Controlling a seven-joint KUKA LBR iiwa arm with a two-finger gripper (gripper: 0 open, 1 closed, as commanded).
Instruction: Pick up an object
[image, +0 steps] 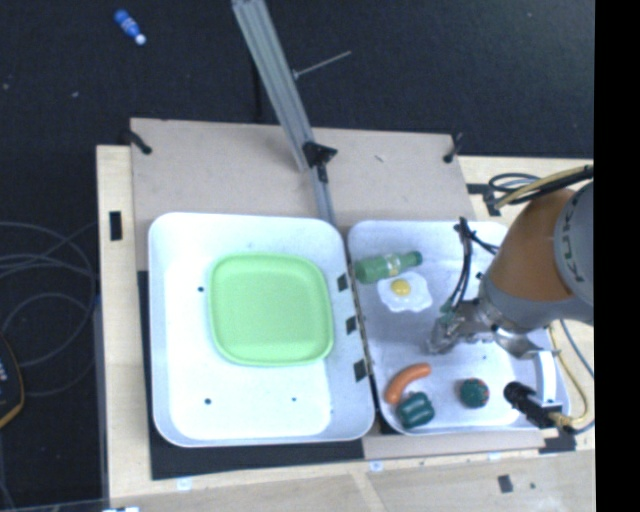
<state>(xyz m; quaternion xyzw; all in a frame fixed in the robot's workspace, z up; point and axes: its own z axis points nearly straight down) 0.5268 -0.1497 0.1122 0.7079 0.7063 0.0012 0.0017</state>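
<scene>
The grey arm with its orange band (540, 255) is reaching in from the right, its two-finger gripper (446, 335) hanging low over the right shallow white bin (440, 236); whether it is parted or closed I cannot tell. Just left of it is lying a white fried-egg toy (404, 293), beside a green plastic bottle (386, 266). Nearer are sitting an orange sausage (408, 380), a dark green block (416, 409) and a green ball (474, 393). A pale green square plate (270, 308) is occupying the left bin (180, 330).
</scene>
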